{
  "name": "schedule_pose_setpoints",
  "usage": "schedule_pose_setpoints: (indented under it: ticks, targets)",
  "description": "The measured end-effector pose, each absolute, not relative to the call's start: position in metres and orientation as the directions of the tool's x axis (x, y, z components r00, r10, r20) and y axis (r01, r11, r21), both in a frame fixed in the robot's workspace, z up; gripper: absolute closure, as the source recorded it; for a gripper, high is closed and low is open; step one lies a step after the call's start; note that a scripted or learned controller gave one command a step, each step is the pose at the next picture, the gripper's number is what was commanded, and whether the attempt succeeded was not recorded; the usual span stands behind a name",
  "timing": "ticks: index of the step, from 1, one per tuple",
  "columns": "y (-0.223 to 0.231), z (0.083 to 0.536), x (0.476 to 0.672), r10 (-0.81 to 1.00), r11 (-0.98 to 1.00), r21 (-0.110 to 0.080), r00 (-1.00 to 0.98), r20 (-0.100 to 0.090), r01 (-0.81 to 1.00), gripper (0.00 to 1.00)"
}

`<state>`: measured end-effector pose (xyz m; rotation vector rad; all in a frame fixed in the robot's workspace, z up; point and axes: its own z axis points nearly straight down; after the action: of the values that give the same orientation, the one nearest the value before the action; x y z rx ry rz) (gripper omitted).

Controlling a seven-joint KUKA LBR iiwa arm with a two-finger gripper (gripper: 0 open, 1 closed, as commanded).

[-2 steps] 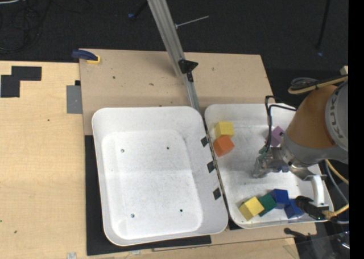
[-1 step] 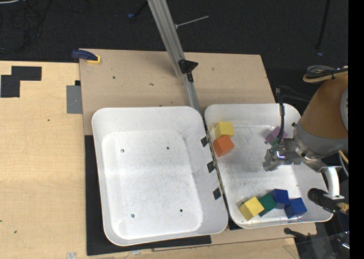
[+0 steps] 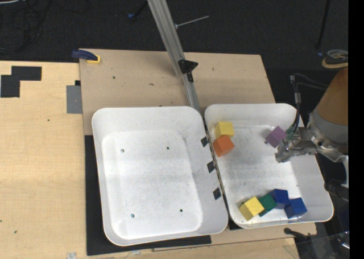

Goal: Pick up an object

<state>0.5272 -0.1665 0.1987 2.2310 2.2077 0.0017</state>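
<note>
A: We log the right bin (image 3: 318,206), then the gripper (image 3: 282,155) low over it; jaw state we cannot tell.

B: Purple block (image 3: 276,136) sits just up-left of the jaws, seemingly ungrasped. We judge we should centre over it before closing.

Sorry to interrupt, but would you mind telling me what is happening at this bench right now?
A KUKA arm reaches in from the right, trying to pick up an object. Its claw hangs over the right bin, right beside a purple block; whether it grips anything is unclear. A yellow block and orange block sit by the bin's left wall, and yellow, green and blue blocks cluster at its near edge. The left bin lies alongside.
</note>
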Motion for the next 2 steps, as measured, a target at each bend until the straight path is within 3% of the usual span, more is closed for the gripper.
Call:
schedule_pose_setpoints:
  ticks: [1, 2]
  targets:
    - [-0.167, 0.227, 0.528, 1.000, 0.002, 0.001, -0.002, 0.000, 1.000, 1.00]
    - [-0.115, 0.216, 0.537, 1.000, 0.004, -0.003, -0.004, 0.003, 1.000, 1.00]
